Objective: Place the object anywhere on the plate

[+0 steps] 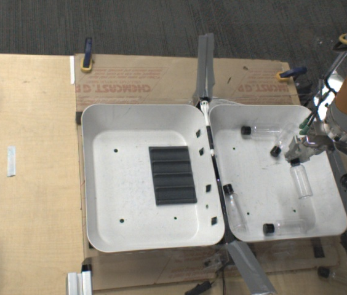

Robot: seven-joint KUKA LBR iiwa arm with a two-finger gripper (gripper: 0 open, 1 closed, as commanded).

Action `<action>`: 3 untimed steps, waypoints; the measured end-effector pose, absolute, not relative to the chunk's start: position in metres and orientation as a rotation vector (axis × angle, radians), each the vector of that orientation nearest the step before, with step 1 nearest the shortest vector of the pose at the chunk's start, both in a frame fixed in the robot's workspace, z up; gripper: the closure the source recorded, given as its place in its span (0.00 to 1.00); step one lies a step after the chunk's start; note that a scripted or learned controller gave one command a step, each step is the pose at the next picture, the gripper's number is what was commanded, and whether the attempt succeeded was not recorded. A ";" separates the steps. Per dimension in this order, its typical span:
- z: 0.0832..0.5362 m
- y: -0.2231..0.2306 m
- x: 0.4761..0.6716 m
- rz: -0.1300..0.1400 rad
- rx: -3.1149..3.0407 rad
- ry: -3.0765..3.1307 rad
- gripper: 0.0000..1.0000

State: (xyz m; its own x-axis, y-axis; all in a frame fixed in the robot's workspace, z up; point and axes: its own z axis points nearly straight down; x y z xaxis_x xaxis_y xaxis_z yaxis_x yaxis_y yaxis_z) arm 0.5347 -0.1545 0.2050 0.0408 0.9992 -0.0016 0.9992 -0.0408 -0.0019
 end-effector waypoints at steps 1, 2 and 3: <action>0.190 -0.089 0.537 0.005 -2.343 -2.090 1.00; 0.190 0.026 0.580 0.008 -2.394 -2.032 1.00; 0.190 0.095 0.569 0.010 -2.338 -2.096 1.00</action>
State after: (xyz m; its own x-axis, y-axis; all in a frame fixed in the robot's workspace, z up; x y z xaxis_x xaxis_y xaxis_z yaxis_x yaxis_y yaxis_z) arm 0.5690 0.0948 0.1897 0.1085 0.9941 -0.0035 0.9941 -0.1085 -0.0052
